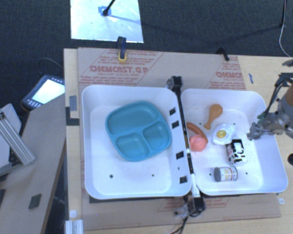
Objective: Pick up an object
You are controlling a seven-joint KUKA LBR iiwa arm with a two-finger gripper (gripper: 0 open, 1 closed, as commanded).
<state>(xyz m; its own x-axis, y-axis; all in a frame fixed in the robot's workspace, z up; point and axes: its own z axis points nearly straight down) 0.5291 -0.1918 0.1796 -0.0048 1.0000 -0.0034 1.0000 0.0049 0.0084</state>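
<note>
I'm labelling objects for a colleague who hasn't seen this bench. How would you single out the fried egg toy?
Look in the right bin, near its middle. The fried egg lies flat below the drumstick and right of the pink ball. It alone is white with a yellow centre.

Blue tray (138, 136), 2 white bins (95, 179), pink ball (198, 143), black-and-white can (237, 151), tan drumstick (213, 115)
</note>
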